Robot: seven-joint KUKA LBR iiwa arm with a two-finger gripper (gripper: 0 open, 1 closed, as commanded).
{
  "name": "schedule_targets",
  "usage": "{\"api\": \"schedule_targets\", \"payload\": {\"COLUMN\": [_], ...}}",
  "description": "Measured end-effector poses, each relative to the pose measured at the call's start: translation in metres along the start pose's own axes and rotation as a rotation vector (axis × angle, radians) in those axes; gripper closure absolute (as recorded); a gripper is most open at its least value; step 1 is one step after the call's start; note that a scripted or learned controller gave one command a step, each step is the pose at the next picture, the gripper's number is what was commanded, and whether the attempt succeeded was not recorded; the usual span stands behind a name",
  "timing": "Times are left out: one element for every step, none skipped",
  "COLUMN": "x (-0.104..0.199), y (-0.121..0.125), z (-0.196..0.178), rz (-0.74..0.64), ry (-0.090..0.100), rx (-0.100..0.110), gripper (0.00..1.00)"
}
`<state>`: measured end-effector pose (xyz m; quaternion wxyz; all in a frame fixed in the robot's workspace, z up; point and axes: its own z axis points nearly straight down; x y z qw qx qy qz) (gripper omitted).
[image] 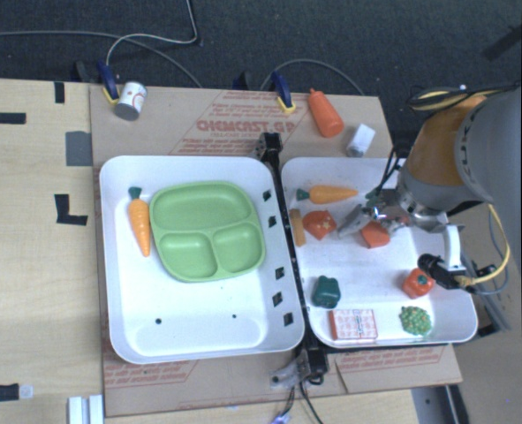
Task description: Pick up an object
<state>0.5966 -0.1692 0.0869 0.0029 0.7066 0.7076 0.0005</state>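
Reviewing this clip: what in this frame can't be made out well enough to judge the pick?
- gripper, camera view: blurred and small, so whether it grips the red block beside it cannot be told.
- Red block: its upper edge is hidden by the gripper.
- Patterned card: print too small to read.
- Arm: cut off by the right edge.
- Clutter below the bins: too blurred to identify.

I can't read the end effector: its fingers blur over the red block, grip unclear.
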Motion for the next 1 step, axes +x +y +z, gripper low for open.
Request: {"api": "schedule_targets", "payload": {"x": [-0.0007], "y": [0.0007], "z": [-0.0107], "rz": [0.000], "ry": [-0.002], "rx": [-0.002], "gripper": [1.00]}}
